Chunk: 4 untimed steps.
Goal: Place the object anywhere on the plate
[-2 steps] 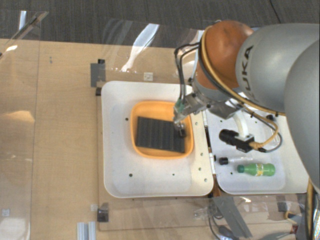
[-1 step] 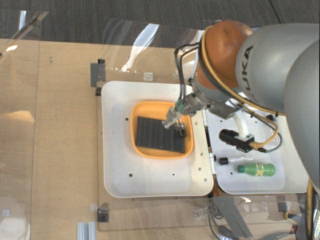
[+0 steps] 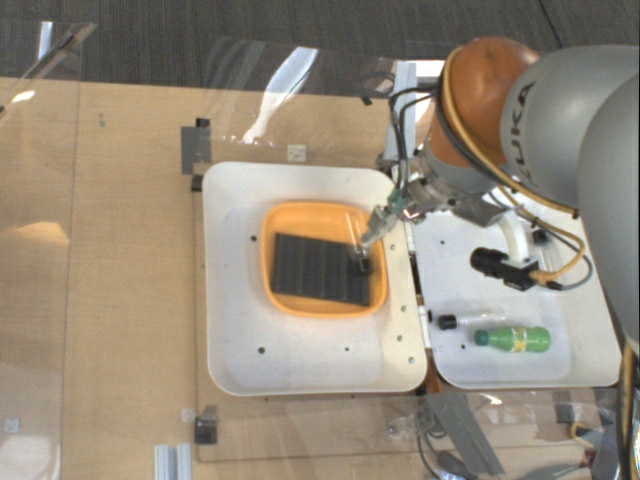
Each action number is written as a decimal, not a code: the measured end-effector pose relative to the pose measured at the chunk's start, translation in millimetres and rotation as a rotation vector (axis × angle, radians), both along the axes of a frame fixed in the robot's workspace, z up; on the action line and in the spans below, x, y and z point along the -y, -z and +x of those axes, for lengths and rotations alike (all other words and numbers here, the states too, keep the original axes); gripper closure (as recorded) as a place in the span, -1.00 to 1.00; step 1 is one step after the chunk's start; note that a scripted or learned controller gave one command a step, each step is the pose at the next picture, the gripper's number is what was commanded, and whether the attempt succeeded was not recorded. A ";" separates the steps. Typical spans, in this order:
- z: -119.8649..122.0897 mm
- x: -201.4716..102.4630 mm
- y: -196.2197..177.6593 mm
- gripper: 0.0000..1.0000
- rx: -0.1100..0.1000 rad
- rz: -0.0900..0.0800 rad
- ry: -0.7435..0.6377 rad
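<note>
The dark slab (image 3: 318,269) lies flat on the orange plate (image 3: 275,298) in the left bin (image 3: 230,348), filling most of the plate. The gripper (image 3: 363,253) sits at the slab's three-o'clock edge; whether it is gripping cannot be judged. Placement appears achieved. Recommended: let go cleanly, then lift straight up to avoid dragging the slab. A green bottle (image 3: 513,339) lies in the right bin (image 3: 600,368).

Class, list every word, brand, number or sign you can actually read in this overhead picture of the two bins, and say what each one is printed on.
"UKA": letters on the grey arm, at its housing's left side, most likely part of a longer name cut off by the curve.
Green bottle in the right bin: its label is too small and blurred to read.
Orange plate, dark ridged object and left bin: no readable text.
</note>
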<state>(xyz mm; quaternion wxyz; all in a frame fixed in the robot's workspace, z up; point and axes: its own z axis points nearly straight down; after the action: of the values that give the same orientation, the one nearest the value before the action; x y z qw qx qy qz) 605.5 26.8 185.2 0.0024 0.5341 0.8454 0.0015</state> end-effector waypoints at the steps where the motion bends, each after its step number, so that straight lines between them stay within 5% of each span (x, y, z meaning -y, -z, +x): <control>1: 2.2 -1.6 -11.9 1.00 0.007 0.002 -0.003; 2: 2.2 -1.5 -11.8 -1.00 0.007 0.002 -0.003; 3: 2.2 -1.5 -11.8 -1.00 0.007 0.002 -0.003; 4: 4.2 -2.7 -23.5 1.00 0.014 0.003 -0.007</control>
<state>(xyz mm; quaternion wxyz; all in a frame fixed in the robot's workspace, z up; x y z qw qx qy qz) 609.7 29.5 208.7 0.0076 0.5311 0.8473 0.0063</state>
